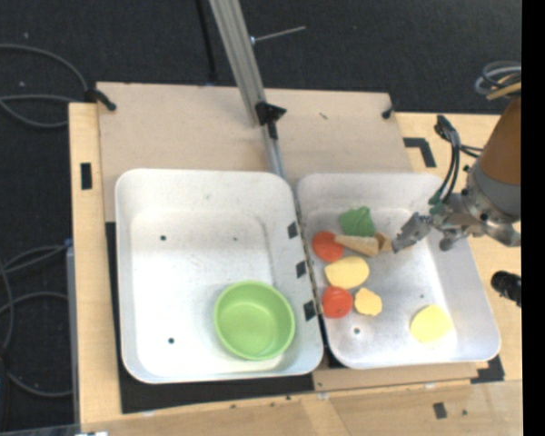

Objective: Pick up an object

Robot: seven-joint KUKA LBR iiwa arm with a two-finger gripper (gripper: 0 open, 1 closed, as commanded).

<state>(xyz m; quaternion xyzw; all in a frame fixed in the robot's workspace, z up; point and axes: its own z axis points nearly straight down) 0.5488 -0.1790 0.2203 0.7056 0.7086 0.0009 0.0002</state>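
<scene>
Where the dark carpeted floor gives way to the bench, we see a pale wooden board, flat and matt, with black brackets at its corners and loose cables lying on the carpet at the left. On it sit two shallow white plastic bins with rounded corners, side by side and touching along their inner rims. One slanted ribbed aluminium post rises from the far edge between them.

We find the left bin speckled with small dark marks, and in its near right part stands one round, smooth lime-green plastic bowl, upright.

In the right bin we count seven small toy foods, all smooth and rounded: one leafy green piece farthest away, one tan cone-shaped piece just near of it, two red round pieces and by the left wall, one yellow oval piece between them, one small orange-yellow piece, and one pale yellow disc apart at the near right.

From the right comes the grey arm with its orange band. Its grey metal gripper hovers over the right bin, just right of the tan cone's tip; we cannot tell how far the jaws stand apart, and we see nothing held between them.
</scene>
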